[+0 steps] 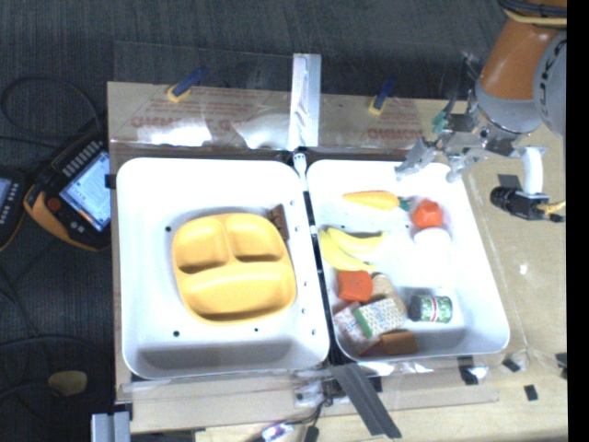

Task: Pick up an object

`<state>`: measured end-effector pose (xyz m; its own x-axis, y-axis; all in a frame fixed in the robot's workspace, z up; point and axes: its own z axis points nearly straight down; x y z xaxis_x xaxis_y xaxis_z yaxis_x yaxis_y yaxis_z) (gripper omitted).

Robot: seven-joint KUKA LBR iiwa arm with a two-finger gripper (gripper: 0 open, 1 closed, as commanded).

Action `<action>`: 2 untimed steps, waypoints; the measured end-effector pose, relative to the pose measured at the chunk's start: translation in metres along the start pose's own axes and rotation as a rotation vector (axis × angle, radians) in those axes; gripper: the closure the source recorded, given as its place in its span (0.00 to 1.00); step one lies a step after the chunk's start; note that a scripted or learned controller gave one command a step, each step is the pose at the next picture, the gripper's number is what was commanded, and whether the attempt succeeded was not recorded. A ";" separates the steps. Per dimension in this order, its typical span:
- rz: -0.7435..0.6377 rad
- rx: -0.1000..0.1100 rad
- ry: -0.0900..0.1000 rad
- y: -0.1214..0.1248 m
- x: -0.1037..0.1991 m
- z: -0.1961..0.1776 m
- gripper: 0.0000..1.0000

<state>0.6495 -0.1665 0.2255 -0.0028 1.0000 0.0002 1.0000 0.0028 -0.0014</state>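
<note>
Gripper (pixel 433 159) over right bin's (pixel 479 247) far rim, fingers spread, nothing held. Banana (pixel 348 245), carrot (pixel 371 199), can (pixel 430 308) inside. Yellow tray (pixel 233 265) in left bin (pixel 147 247). Wooden bench (pixel 529 274), dark carpet (pixel 55 26).

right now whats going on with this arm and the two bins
A grey and orange robot arm reaches in from the right, its gripper hovering over the far edge of the right bin. Nothing sits between its fingers. That bin holds toy food: a carrot, a banana, a tomato, a small can and a few packets. The left bin holds a yellow divided tray. No pick has happened yet.
</note>
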 end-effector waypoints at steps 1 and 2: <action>-0.022 0.001 -0.004 0.019 -0.015 0.085 0.00; -0.076 0.004 0.012 0.011 -0.046 0.133 0.00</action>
<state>0.6602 -0.2129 0.0921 -0.0790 0.9968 0.0120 0.9969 0.0791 -0.0054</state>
